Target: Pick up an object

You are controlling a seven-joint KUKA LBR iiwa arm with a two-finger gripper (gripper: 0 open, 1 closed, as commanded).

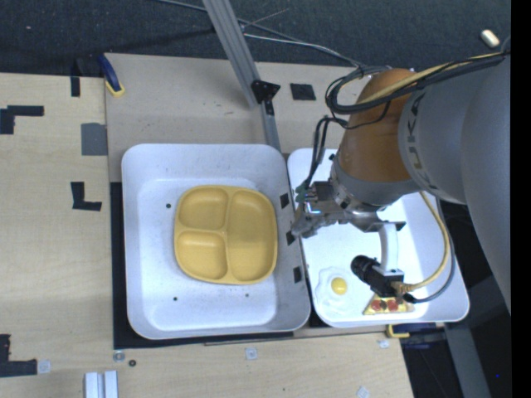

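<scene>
Gripper (309, 210): sits low at the left wall of the right bin (455, 308), right by the divide between the 2 bins. Can't tell whether it is spread or closed, as the wrist body and cabling crowd it from this angle. Nothing visible in it, so I count it as not holding anything.

Task status: pick not done as far as the view shows. All candidate objects lie on bin floors.
- Toy fried egg (336, 287): flat on the right bin floor, near the front-left corner, apart from the gripper and closer to the lower edge of the view.
- Small flat yellow piece with red spots (383, 305): just right of the egg, at the front wall. Exact type unclear.
- Yellow 3-compartment plate (226, 233): in the middle of the left bin (137, 222), flat, well apart from the gripper.

Left to do (judgement): line up over 1 object, probably the egg as the nearest, then close and lift. The egg is flat and low, so the grasp looks tricky.

Arm pose: reaches in from the right. The orange band (373, 139) is above the wrist, over the back half of the right bin. The grey link (465, 98) runs off to the upper right, with the wrist pointed down and toward the left wall.
</scene>
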